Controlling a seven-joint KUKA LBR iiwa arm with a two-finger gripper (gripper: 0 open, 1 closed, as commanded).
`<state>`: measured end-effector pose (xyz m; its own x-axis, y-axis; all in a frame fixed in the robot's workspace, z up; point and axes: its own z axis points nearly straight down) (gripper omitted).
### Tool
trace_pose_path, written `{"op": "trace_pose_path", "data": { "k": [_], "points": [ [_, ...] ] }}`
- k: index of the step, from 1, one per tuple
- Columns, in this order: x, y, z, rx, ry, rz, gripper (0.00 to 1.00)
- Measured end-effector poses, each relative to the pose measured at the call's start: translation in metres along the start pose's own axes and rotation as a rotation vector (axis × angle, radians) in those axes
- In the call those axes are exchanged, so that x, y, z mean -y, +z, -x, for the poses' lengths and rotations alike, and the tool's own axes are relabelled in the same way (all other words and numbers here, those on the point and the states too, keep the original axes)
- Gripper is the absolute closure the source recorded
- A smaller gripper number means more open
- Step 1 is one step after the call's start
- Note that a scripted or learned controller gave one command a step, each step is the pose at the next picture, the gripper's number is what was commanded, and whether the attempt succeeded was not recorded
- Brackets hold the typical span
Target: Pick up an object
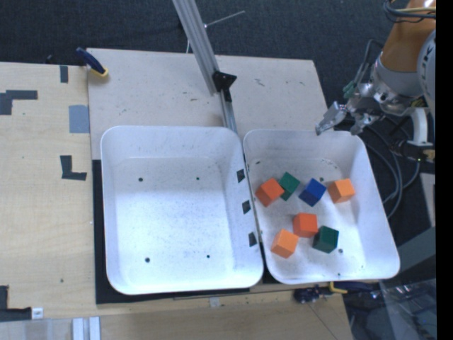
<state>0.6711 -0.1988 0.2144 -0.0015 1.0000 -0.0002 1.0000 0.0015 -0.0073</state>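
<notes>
Grey arm with orange band leans in from the right, its jaws above the right bin's far rim, grip state unclear; small cubes lie inside.

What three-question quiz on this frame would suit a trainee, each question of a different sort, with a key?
1. True or false: every cube lies in the right bin.
2. How many orange cubes are there?
3. Multiple choice: the gripper is A) down among the cubes, B) near the right bin's far rim, C) over the left bin.

Key
1. True.
2. Four, beside two green cubes and one blue cube.
3. B.
</notes>
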Motion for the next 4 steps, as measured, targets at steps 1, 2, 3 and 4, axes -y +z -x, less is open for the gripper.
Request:
{"op": "trace_pose_path", "data": {
  "k": [1,2,3,4],
  "points": [
    [-0.007,0.058,-0.006,0.000,-0.001,0.000,0.00],
    [-0.005,0.120,-0.005,0.001,0.002,-0.007,0.00],
    [-0.005,0.109,-0.006,0.002,0.000,-0.007,1.00],
    [0.000,0.053,0.002,0.001,0.000,0.012,1.00]
  ]
}}
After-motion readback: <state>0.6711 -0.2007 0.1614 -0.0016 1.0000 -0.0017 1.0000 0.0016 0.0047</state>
